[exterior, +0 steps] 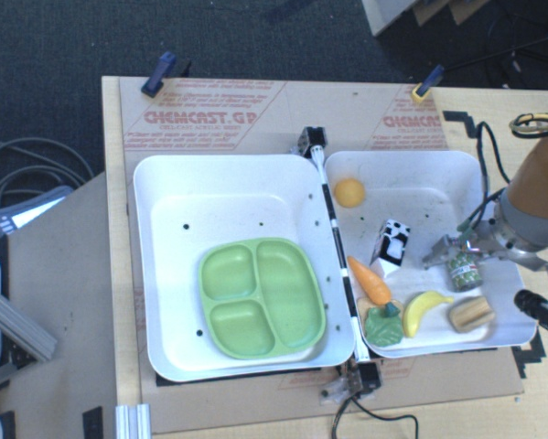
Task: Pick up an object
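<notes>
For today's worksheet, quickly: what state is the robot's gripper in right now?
Gripper: low in the right bin, at a small green-speckled object; whether it is open, closed or holding anything cannot be told.

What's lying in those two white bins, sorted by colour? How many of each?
Green: 3, divided plate, leafy vegetable, small jar
Orange: 2, ball, carrot
Yellow: 1, banana
Tan: 1, bread-like block
Black-and-white: 1, small item
Total: 8
</notes>
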You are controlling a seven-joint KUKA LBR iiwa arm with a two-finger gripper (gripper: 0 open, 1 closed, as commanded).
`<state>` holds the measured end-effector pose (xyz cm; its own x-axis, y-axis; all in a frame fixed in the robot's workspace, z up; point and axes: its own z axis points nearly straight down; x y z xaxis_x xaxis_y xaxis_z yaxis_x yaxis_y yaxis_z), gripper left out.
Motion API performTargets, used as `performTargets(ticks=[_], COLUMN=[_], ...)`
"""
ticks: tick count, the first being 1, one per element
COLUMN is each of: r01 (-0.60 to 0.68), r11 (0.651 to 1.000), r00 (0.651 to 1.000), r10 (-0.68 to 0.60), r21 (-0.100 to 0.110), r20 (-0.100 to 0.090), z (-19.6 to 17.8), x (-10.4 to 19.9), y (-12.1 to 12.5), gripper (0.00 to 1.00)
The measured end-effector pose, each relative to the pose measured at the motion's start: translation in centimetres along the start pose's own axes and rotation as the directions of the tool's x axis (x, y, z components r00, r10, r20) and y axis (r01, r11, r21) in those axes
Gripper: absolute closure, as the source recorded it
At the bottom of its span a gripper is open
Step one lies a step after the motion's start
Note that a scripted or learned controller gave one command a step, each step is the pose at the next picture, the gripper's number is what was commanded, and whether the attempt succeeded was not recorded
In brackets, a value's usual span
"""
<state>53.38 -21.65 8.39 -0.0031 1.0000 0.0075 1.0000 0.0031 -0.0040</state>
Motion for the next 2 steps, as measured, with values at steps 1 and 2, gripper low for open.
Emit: performTargets(ticks=[1,2], r01=[-0.003,-0.001], r11=[1.000,1.000], r00=[1.000,1.000], r10=[0.003,0.001], r21=[-0.003,-0.007], r20=[0.005,0.008], z=[-1.1,-13.8], x=[-0.2,5.8], y=[0.0,1.9], gripper=[1.00,1.00])
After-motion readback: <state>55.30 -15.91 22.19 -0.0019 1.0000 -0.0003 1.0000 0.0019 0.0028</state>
